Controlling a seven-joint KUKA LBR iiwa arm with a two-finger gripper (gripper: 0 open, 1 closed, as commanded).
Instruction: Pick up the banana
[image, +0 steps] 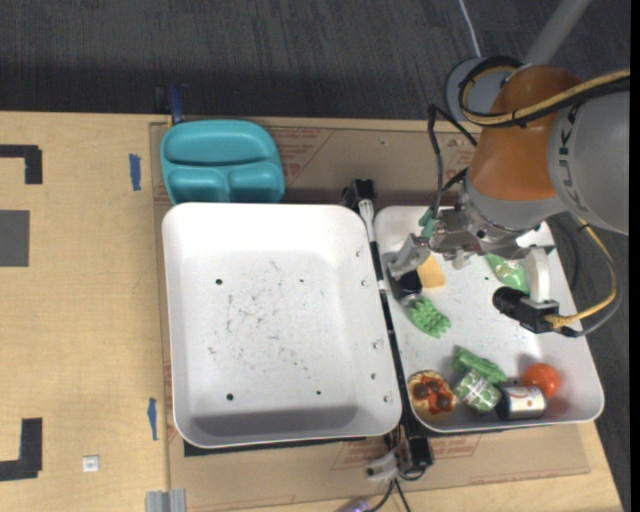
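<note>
From the overhead camera I saw a tan counter (80, 330) with dark carpet beyond it along the top of the frame. Two white bins sat side by side: the left bin (270, 420) at centre, the right bin (585, 400) toward the lower right. A teal tray (222, 160) lay above the left bin. The hand (405, 275) hung at the right bin's upper left. A yellow piece, which I took for the banana (431, 274), lay just right of it. I could not tell whether the hand was open or closed.

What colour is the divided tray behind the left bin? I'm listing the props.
Teal, seen clearly in the camera view: the divided tray.
</note>
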